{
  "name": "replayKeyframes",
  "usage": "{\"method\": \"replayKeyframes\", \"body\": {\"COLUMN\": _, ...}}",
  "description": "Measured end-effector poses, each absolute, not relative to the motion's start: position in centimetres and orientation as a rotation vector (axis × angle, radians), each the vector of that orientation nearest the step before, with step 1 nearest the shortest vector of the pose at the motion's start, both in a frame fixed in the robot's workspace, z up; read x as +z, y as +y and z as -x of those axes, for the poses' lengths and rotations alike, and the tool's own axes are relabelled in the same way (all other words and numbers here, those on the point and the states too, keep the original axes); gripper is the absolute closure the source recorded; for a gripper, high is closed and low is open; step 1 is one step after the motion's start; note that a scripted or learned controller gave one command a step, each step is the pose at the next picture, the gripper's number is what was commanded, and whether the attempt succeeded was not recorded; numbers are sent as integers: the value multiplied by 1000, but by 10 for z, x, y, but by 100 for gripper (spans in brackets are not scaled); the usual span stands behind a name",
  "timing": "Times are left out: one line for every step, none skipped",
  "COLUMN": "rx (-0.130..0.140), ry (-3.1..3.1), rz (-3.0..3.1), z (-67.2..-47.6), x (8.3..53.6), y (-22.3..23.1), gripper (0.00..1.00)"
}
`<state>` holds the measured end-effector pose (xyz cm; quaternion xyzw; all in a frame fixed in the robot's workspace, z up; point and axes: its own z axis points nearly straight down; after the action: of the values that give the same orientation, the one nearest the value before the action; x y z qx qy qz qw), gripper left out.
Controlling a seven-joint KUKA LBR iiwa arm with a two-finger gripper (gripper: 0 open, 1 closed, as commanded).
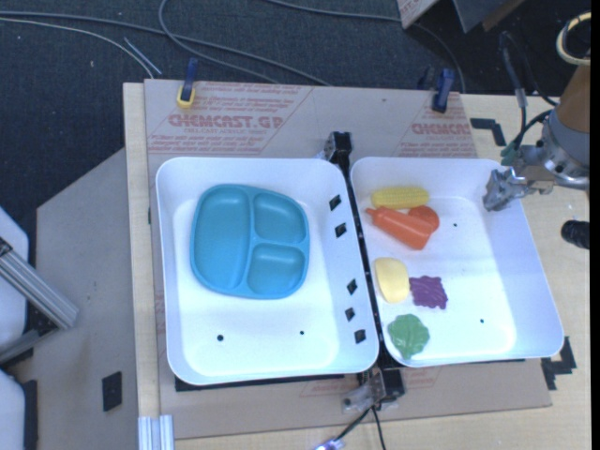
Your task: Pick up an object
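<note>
Single overhead view, slanted. The surface [234, 111] carries two shallow white bins side by side, on a board printed with red lettering and held by blue clamps [188, 90] at the far edge.

Left bin [178, 345]: holds a blue divided plate [250, 241] with three compartments, lying flat toward the far-left part of the bin. Nothing rests on the plate.

Right bin [534, 298]: five toy food items, all grouped along its left half, near the divider between bins.
- yellow corn cob [399, 197], farthest from the camera, lying crosswise.
- orange carrot [403, 225], just beside the corn and touching or nearly touching it, pointed end toward the divider.
- pale yellow rounded piece [392, 278], nearer the middle of the bin.
- purple grape cluster [428, 292], just right of the yellow piece, edges touching.
- green leafy piece [409, 335], nearest the camera, close to the bin's front rim.

Arm enters from the right. Pincer [497, 192] sits over the far-right corner of the right bin, at about the rim, well apart from all five items. Nothing visible between its fingers; whether it is open or closed cannot be told at this resolution. No item is lifted; all lie on the bin floor.
</note>
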<state>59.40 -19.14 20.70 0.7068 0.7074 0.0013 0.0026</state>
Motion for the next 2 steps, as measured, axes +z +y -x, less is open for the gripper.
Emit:
{"method": "replayKeyframes", "body": {"rx": 5, "ry": 2219, "rz": -2216, "z": -598, "x": 251, "y": -193, "gripper": 100}}
{"method": "replayKeyframes", "body": {"rx": 1, "ry": 2230, "rz": -2219, "z": -595, "x": 238, "y": -141, "gripper": 100}}
